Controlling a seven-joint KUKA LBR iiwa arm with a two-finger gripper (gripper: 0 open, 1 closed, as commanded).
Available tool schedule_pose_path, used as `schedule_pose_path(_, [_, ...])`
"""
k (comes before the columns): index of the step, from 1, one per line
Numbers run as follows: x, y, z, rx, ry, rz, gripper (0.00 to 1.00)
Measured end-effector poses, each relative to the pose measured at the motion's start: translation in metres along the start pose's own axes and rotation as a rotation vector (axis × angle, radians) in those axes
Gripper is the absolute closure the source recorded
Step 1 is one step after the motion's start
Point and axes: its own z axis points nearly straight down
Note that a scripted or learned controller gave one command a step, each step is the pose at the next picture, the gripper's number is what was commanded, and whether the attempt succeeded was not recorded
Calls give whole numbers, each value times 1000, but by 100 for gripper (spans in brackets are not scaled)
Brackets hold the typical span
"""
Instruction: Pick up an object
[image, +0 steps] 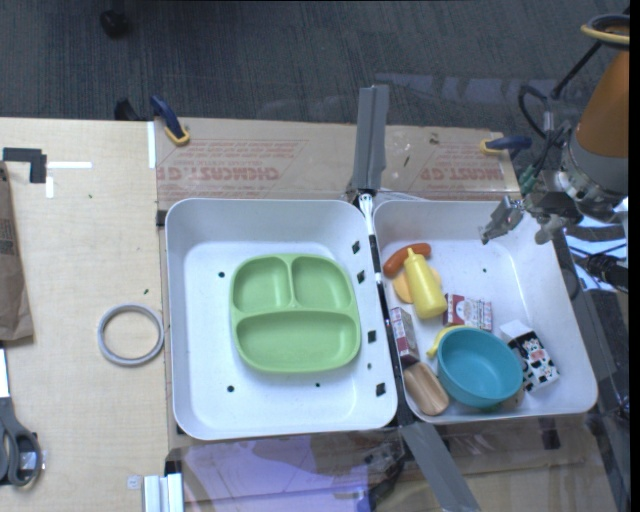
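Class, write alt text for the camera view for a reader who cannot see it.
A grey arm's pincer hovers over the right bin, which holds a yellow bottle, a blue bowl and small items. The left bin holds a green divided plate.

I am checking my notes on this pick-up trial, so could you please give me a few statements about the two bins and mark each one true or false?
1. The green plate lies in the left bin. True.
2. The blue bowl sits in the left bin. False: it is in the right bin, near its front edge.
3. The yellow bottle lies in the right bin, behind the blue bowl. True.
4. The gripper holds the yellow bottle. False: it is over the right bin's far right corner, apart from the bottle, with nothing between its fingers.
5. A grey ring lies inside the green plate. False: it lies on the bench, left of both bins.
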Motion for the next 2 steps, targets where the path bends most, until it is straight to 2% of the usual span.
schedule_pose_path(1, [59, 16, 107, -1, 0, -21, 0])
schedule_pose_path(2, [67, -9, 140, -1, 0, -130, 0])
